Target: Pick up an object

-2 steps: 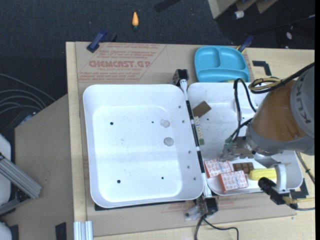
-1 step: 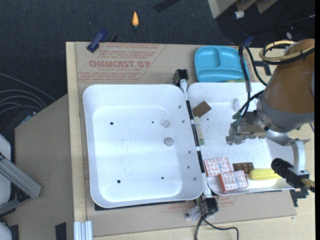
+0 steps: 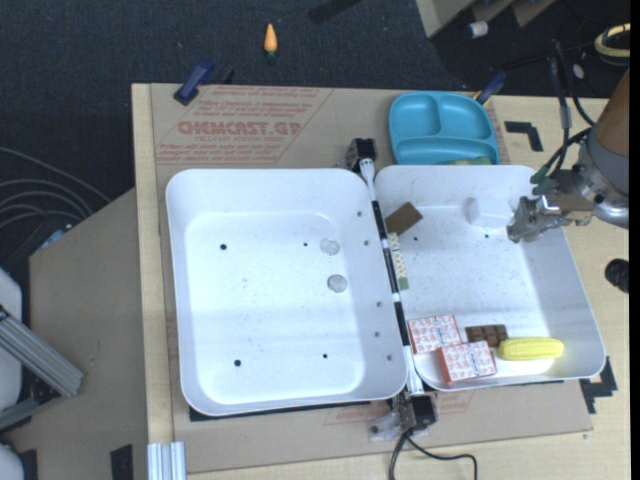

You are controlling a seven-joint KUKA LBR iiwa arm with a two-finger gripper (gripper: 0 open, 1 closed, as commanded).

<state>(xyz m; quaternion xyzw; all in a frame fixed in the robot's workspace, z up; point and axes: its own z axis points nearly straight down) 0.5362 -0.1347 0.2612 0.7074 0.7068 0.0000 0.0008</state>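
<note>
Red-patterned packets (image 3: 451,346) front; board (image 3: 240,126) reads "CHEMCAST GP".

Right bin (image 3: 560,268): yellow corn cob (image 3: 531,348) lying flat at near edge, touching brown block (image 3: 487,334). Two red-and-white patterned boxes (image 3: 450,347) side by side just left of those. Small brown card (image 3: 403,217) tilted at far-left corner, well apart.

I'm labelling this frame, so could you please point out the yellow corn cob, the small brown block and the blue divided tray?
yellow corn cob (image 3: 531,348), camera view, mid-body.
small brown block (image 3: 403,217), camera view, top face.
blue divided tray (image 3: 440,118), camera view, left compartment floor.
</note>
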